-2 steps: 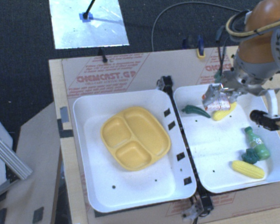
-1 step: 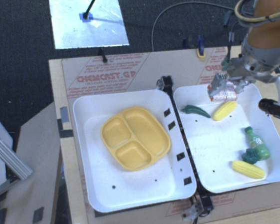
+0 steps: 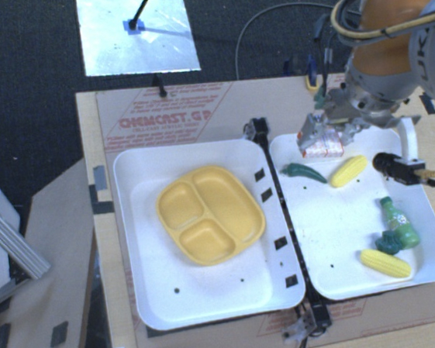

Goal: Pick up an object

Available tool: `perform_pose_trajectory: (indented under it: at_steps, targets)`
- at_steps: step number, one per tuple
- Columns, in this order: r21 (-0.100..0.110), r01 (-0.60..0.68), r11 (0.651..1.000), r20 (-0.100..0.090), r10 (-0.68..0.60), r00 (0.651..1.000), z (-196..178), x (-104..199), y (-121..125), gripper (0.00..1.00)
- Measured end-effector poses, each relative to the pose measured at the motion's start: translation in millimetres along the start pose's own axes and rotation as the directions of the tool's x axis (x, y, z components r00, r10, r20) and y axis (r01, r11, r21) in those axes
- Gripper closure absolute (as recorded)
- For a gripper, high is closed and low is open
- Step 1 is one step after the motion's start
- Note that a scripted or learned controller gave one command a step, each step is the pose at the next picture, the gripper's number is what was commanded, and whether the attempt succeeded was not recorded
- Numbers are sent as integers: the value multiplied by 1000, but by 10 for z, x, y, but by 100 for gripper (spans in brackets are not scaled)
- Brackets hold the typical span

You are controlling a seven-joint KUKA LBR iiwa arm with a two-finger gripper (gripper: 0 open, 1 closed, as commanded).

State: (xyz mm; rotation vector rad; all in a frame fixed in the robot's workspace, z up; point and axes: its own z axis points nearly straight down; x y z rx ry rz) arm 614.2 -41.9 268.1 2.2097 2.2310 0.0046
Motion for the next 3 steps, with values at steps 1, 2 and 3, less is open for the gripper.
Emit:
perform_pose_trajectory:
  at_steps: [1,2,3]
  targets:
    - [1,0,1000,0,0,1000,128,439,106,100]
    - [4,1,1000,-1,-1,1000,351,948,99,100]
    - [1,-1,1000,0,1,1000,434,1380,131,100]
